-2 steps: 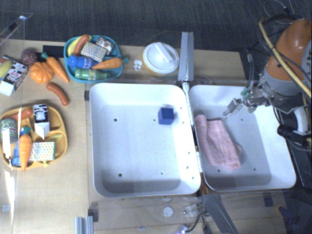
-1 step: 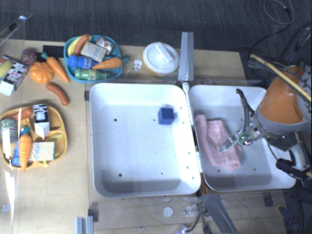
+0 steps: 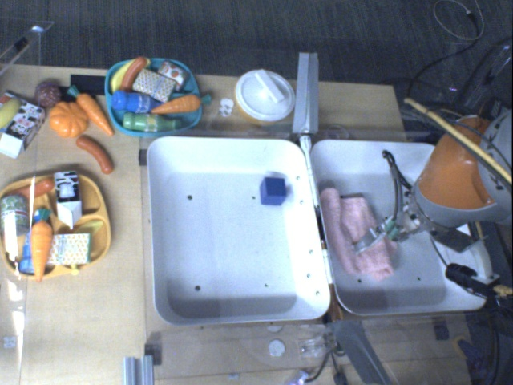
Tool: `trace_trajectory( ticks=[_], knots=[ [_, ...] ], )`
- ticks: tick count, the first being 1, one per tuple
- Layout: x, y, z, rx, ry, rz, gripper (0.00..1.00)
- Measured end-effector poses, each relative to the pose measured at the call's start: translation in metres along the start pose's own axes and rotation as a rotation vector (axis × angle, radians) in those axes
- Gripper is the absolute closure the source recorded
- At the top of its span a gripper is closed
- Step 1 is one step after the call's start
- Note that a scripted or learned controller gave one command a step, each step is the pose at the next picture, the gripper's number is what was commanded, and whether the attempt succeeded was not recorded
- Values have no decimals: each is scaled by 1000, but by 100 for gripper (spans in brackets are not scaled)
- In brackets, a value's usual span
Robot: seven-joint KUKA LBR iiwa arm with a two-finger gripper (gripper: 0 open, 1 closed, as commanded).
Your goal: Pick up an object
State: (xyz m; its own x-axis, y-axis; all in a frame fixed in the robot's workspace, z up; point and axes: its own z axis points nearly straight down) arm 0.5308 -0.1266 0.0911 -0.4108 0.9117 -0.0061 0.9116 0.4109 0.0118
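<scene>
White bins sit side by side: the left bin (image 3: 200,239) holds a blue cube (image 3: 274,189), the right bin (image 3: 401,291) a soft pink cloth (image 3: 357,235). Over that cloth sits the gripper (image 3: 383,233); whether it grasps anything, I cannot tell.

You can't tell how the gripper (image 3: 383,233) stands over the pink cloth (image 3: 357,236); the arm (image 3: 455,176) is cut off beyond the right bin (image 3: 417,295).

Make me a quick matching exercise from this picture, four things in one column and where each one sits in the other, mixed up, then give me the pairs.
1. blue cube
2. pink cloth
3. white lid
4. small pumpkin

A. right bin
B. bench, far left
C. left bin
D. bench behind the left bin

Pairs: 1-C, 2-A, 3-D, 4-B
</scene>
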Motion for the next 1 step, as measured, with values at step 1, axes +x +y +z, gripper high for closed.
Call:
trace_trajectory(
  ticks=[1],
  knots=[
    [-38, 59, 1, -2, -2, 144, 0]
  ],
)
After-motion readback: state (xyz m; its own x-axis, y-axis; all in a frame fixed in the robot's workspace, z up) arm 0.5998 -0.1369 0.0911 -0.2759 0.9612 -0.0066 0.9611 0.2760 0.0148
